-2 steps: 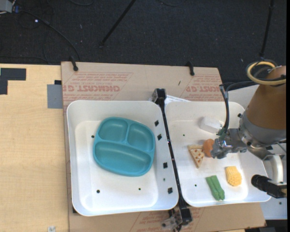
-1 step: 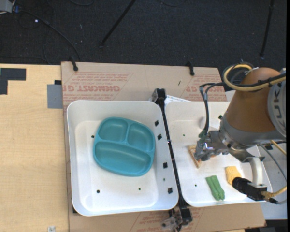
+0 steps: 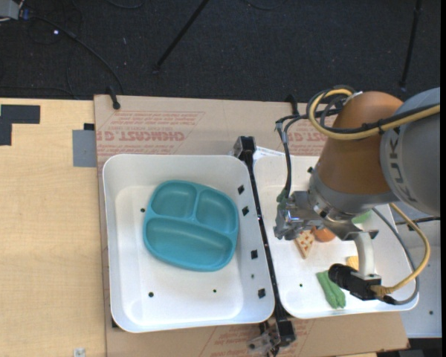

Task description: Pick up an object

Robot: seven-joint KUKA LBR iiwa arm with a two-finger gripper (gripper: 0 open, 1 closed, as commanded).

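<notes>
My gripper [image 3: 291, 226] hangs low over the left part of the right bin [image 3: 297, 307], under the orange band of the arm [image 3: 360, 143]. Just right of and below it lies a tan wedge with dark spots [image 3: 305, 245], like a piece of cheese. A small orange object [image 3: 324, 235] sits beside the wedge, partly hidden by the wrist. Nearer the front of the bin are a green, leaf-like piece [image 3: 331, 290] and a small yellow piece [image 3: 352, 262]. Nothing visibly hangs from the gripper.
The left bin [image 3: 123, 199] holds a teal divided plate [image 3: 191, 225]. A black divider [image 3: 256, 229] runs between the bins. A yellow-and-black cable [image 3: 401, 285] loops from the arm over the right bin's front right corner. A bit of green [image 3: 363, 216] peeks from under the arm.
</notes>
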